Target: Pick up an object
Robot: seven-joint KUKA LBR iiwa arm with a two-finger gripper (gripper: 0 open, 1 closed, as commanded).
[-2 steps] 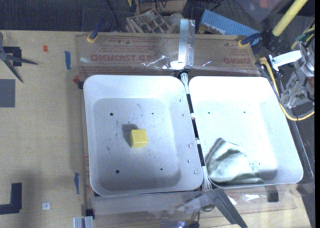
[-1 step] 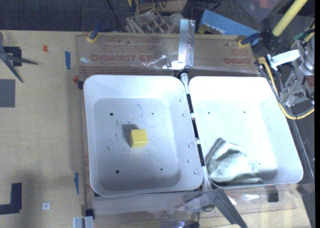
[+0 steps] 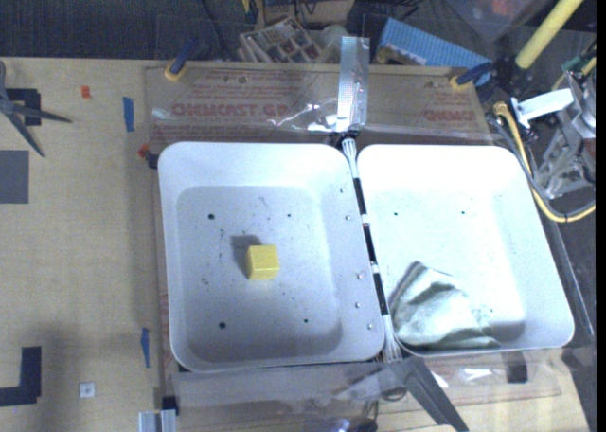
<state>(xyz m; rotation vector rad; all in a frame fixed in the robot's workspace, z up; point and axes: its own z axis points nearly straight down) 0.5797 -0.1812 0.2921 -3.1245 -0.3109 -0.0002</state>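
Wooden bench (image 3: pixel 76 231) is bearing two bins: a yellow block (image 3: pixel 263 261) is lying in the left bin (image 3: pixel 189 160), a crumpled cloth (image 3: pixel 437 312) in the right bin (image 3: pixel 454 160); I cannot tell the gripper's state.

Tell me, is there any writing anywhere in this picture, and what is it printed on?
"CHEMCAST G..." in red, partly legible, on the clear plastic sheet behind the left bin.
More red print on the sheet behind the right bin: too blurred to read.
The yellow block bears no writing.
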